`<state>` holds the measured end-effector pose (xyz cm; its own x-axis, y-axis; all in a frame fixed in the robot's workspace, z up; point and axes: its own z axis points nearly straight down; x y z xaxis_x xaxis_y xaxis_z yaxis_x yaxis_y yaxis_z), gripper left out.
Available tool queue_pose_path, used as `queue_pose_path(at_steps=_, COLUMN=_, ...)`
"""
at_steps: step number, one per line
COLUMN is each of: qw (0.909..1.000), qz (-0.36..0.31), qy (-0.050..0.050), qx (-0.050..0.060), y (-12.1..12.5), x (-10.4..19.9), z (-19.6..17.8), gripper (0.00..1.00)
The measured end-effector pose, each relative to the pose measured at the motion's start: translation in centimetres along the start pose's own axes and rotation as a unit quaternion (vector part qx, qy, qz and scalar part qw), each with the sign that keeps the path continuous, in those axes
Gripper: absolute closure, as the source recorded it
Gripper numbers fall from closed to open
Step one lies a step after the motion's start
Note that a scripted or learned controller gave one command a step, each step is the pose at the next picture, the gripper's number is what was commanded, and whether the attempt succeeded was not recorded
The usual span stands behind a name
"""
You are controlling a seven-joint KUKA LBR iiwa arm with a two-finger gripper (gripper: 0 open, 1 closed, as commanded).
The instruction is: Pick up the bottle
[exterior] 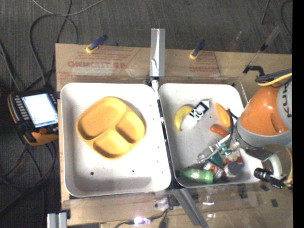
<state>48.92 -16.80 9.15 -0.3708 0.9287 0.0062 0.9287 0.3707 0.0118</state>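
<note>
The surface (pixel 118 63) is brown board with two clamps on its far edge, on dark carpet strewn with cables. The green bottle (pixel 196 175) lies along the right bin's (pixel 172 141) near wall. Whether the gripper (pixel 219 152) grips anything, I cannot tell

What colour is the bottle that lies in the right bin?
The bottle is green, lying on its side at the near edge of the right bin; the camera view shows it clearly.

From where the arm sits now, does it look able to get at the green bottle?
Probably yes. The green bottle lies on its side by the right bin's near wall, top uncovered; the gripper hovers close, though clutter crowds its right end.
</note>
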Motion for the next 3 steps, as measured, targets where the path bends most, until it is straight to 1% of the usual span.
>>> queue_pose_path(at_steps=1, qw=1.0000, qz=0.003, qy=-0.007, qx=-0.002, y=0.0, x=-0.5, z=-0.9, gripper=1.00)
queue_pose_path(at_steps=2, qw=1.0000, qz=0.002, qy=-0.006, qx=-0.001, y=0.0, x=-0.4, z=-1.7, gripper=1.00)
queue_pose_path(at_steps=3, qw=0.9945, qz=-0.105, qy=-0.003, qx=0.007, y=0.4, x=-0.9, z=-2.7, gripper=1.00)
